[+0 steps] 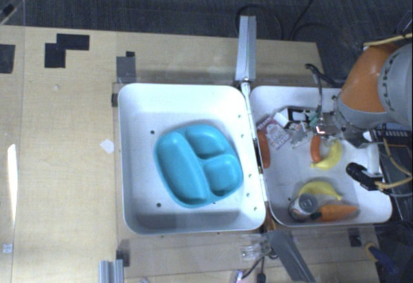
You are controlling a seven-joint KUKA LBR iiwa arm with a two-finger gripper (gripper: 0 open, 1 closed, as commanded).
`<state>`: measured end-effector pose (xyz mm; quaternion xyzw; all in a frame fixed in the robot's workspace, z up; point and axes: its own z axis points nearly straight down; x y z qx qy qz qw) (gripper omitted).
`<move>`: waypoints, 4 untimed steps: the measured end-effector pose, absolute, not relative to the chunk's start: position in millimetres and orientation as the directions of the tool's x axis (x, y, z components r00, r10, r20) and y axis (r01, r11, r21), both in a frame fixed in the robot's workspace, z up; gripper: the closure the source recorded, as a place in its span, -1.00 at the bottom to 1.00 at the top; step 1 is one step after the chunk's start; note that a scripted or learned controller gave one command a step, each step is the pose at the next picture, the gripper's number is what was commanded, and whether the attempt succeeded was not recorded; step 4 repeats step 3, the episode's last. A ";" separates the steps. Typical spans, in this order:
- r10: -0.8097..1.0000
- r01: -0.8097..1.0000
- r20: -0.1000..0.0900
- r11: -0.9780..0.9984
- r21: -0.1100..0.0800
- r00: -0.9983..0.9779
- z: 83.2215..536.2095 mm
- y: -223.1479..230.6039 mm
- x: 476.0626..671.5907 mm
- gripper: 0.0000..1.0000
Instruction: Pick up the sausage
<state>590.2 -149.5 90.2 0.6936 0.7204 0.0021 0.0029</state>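
Note:
A short red-orange sausage (315,150) lies in the right bin (381,211), touching a yellow banana (333,154) on its right. My gripper (312,128) hangs just above the sausage's upper end, reaching in from the right, and its body hides that end. Nothing can be seen held in it. A thinner reddish-brown stick-shaped item (263,150) lies along the right bin's left wall.
A crumpled printed packet (274,134) sits left of the gripper. At the right bin's front are a second banana (321,187), a can (302,206) and an orange carrot (337,212). The left bin (139,146) holds a blue divided plate (193,175).

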 end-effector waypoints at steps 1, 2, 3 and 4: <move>0.996 0.996 0.015 -0.084 0.013 0.084 90.3 -184.9 582.3 -1.00; 0.997 0.996 0.006 -0.082 0.018 0.082 101.6 -187.3 583.4 1.00; 0.988 0.988 -0.001 -0.154 0.007 0.154 251.6 -152.9 515.8 1.00; 0.988 0.988 -0.001 -0.154 0.007 0.154 251.6 -152.9 515.8 1.00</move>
